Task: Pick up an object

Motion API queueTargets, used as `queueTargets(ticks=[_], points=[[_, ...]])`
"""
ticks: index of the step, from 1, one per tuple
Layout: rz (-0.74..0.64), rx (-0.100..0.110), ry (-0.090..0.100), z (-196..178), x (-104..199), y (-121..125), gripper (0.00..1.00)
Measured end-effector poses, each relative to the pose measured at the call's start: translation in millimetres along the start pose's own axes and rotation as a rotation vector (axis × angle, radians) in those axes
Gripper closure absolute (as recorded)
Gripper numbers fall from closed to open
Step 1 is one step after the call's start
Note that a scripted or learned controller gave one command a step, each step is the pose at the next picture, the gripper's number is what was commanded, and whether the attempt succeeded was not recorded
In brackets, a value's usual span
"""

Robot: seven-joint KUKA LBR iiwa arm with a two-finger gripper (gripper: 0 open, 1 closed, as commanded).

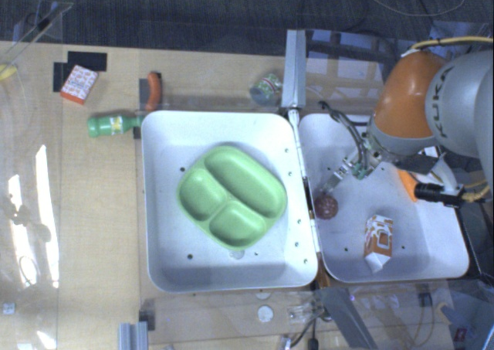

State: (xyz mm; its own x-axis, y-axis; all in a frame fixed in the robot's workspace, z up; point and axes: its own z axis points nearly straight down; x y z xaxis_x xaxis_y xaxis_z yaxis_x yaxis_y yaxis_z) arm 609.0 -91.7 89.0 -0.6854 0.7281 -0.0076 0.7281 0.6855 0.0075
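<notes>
Part of "KUKA" (448, 97) readable on the grey arm (463, 109). Orange and white carton (378, 239) lying at 5 o'clock in the right bin (440, 263), print too small to read. Dark round ball (326, 205) close to the left wall at 9 o'clock, with open floor between ball and carton. Gripper (340, 178) just above the ball, at about 1 o'clock from it; fingers spread or pressed together, impossible to tell. Green divided tray (231, 195) in the left bin (162, 263).

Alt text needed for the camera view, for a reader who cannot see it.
A grey arm's gripper hangs in the right white bin just above a small dark round object, near a white-and-orange carton. The left white bin holds a green divided plate.
</notes>
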Motion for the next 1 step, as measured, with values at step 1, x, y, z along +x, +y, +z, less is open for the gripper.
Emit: queueTargets(ticks=[1], points=[[0.047, -0.002, -0.003, -1.9, 65.0, -76.3, 0.00]])
